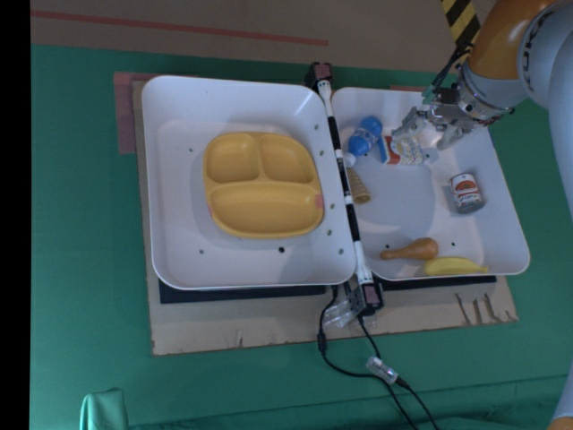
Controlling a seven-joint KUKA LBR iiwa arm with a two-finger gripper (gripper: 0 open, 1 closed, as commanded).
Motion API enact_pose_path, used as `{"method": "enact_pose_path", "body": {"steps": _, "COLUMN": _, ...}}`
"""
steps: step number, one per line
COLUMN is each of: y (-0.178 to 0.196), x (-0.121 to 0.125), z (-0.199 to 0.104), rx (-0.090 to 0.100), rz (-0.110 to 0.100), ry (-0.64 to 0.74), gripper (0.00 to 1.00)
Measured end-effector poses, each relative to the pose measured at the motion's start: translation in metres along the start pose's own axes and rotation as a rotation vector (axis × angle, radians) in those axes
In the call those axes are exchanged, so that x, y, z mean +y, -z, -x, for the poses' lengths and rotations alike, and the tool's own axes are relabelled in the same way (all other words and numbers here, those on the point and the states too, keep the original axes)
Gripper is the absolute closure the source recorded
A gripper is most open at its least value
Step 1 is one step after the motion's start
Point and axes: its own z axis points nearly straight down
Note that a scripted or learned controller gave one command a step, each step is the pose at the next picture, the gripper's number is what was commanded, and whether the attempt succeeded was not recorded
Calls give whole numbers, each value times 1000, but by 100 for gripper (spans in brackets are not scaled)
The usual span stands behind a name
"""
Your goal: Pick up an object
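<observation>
My gripper (423, 133) hangs over the back of the right bin (501, 240), right above a white and red carton (400, 151) that lies flat. I cannot see whether it touches the carton. A blue bottle (365, 136) lies just to the carton's left. Further forward a small can (466, 193) lies near the right wall. A tan cone (358, 186) lies beside the divider. At the front of this bin lie an orange gourd-shaped toy (413, 250) and a yellow banana (455, 265).
The left bin (179, 240) holds a yellow divided plate (262, 184). A black and white divider bar (343, 186) runs between the bins. Cables (376, 365) trail off the bench front. The grey and orange arm (515, 38) comes in from the upper right.
</observation>
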Motion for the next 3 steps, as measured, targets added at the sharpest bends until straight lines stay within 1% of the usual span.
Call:
{"method": "enact_pose_path", "body": {"steps": 1, "y": 18, "x": 4, "z": 1, "rx": -2, "rz": 16, "ry": -4, "gripper": 100}}
{"method": "enact_pose_path", "body": {"steps": 2, "y": 17, "x": 4, "z": 1, "rx": -2, "rz": 15, "ry": -4, "gripper": 0}}
{"method": "enact_pose_path", "body": {"steps": 3, "y": -2, "x": 15, "z": -22, "rx": 1, "rz": -7, "ry": 4, "gripper": 0}}
